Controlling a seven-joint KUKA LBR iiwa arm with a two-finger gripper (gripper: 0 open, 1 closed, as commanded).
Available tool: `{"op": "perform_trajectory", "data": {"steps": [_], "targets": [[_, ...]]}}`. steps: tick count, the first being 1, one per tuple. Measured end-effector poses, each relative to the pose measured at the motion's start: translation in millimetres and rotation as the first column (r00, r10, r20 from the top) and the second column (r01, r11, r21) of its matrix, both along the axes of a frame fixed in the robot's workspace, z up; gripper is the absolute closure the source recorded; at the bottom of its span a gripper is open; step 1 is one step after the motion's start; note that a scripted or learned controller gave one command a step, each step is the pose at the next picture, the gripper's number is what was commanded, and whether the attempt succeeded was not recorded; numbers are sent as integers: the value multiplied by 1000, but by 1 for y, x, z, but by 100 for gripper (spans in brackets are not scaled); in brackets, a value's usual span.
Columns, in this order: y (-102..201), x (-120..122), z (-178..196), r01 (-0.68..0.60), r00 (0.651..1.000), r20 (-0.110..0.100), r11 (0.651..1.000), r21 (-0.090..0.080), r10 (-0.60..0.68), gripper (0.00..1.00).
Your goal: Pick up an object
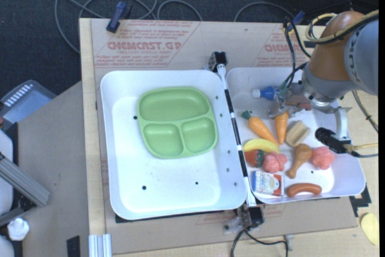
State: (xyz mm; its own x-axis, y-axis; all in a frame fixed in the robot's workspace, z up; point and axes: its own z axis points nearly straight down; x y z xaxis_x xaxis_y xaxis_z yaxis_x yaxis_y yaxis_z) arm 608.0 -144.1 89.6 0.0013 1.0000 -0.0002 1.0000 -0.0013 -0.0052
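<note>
Two carrots (271, 126) lay in the right bin (355, 180), near its back; gripper (281, 106) hung just above them, grip state unreadable. Green tray (177, 121) sat in left bin (120, 189).

The two shallow white bins (120, 129) look like smooth, slightly glossy plastic, and the green divided tray (178, 121) is matt plastic. The tabletop (180, 45) is brown paper-faced board with red print. The toy food, like the orange carrot (262, 128), looks like shiny plastic. The floor's dark carpet (48, 39) looks rough.
</note>
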Motion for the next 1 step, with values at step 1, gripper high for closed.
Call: {"op": "perform_trajectory", "data": {"steps": [1], "targets": [[81,-23,93,-3,1000,3,1000,1,3,100]]}}
